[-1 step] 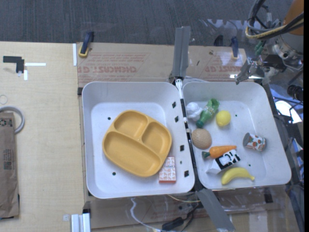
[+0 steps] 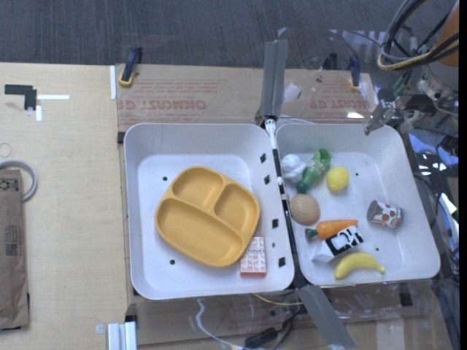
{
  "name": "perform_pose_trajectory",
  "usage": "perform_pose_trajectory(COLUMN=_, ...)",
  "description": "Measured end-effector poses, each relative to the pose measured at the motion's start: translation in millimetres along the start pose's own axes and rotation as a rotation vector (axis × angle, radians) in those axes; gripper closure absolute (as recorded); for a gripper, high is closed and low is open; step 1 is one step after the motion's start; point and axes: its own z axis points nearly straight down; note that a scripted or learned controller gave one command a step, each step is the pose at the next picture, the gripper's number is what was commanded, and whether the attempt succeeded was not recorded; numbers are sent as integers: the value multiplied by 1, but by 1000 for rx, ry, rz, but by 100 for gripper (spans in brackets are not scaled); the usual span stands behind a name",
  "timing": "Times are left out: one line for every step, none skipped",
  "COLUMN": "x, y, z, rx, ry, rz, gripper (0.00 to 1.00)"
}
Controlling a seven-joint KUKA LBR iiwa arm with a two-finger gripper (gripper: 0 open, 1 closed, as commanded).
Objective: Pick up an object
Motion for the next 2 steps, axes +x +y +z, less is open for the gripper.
perform_pose_trajectory(x=-21, y=-15, z=-4, rx=-2, ry=0, rz=18, gripper=0)
perform_pose_trajectory(x=-21, y=0, z=17, rx=-3, ry=0, rz=-309, gripper=0)
